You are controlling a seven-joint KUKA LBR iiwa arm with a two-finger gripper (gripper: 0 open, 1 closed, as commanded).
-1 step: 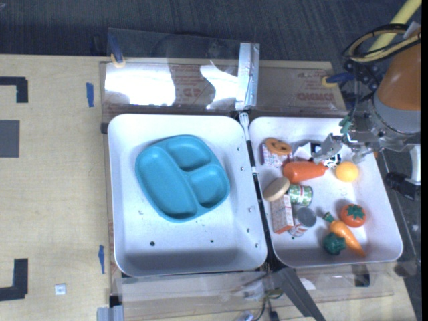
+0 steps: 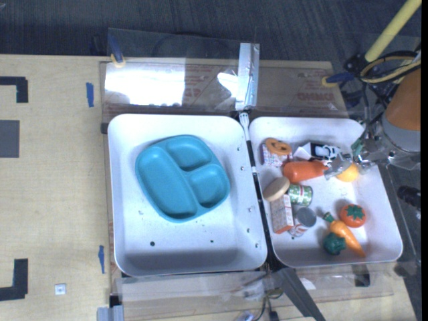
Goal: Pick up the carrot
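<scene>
While the arm (image 2: 404, 122) reaches in from the right, its hand (image 2: 348, 159) sits over the right bin's (image 2: 384, 209) far half, tip touching the carrot (image 2: 304, 171); can't tell if it's open or closed. Carrot lies approx. mid-bin, w/ a tomato (image 2: 352, 215) toward the near right. Blue tray (image 2: 182, 176) sits in the left bin (image 2: 124, 206).

One camera hangs above the bench (image 2: 53, 179) and looks down at a slant, far enough to take in both white bins. The left bin (image 2: 124, 199) sits near the middle of the frame; the right bin (image 2: 381, 199) lies just beside it, toward the right edge.
</scene>
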